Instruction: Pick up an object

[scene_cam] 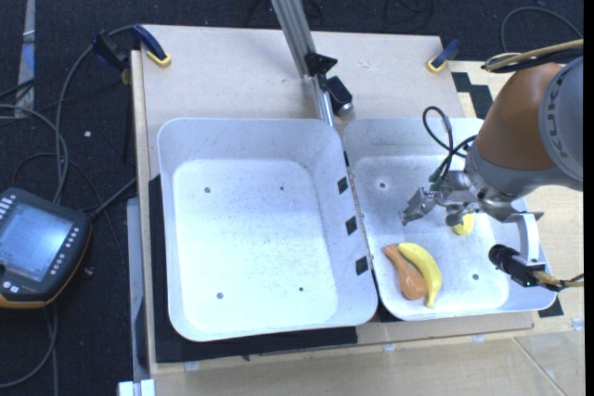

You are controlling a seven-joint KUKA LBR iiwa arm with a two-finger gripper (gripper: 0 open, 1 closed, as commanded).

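In the right bin (390, 172) a yellow banana (423, 266) lies near the front, with an orange, carrot-like piece (405, 274) touching its left side. My gripper (414, 208) hangs low over the middle of this bin, just above and behind the banana, pointing toward the left. I see nothing held in it. A small yellow thing (463, 223) peeks out from under the wrist, mostly hidden by the arm.
The left bin (186, 153) is a wide white tray beside the right one, and their rims meet at a ridge (353, 218). A slanted metal pole (290, 5) rises behind the bins. The grey and orange arm (529, 125) covers the right bin's far right side.
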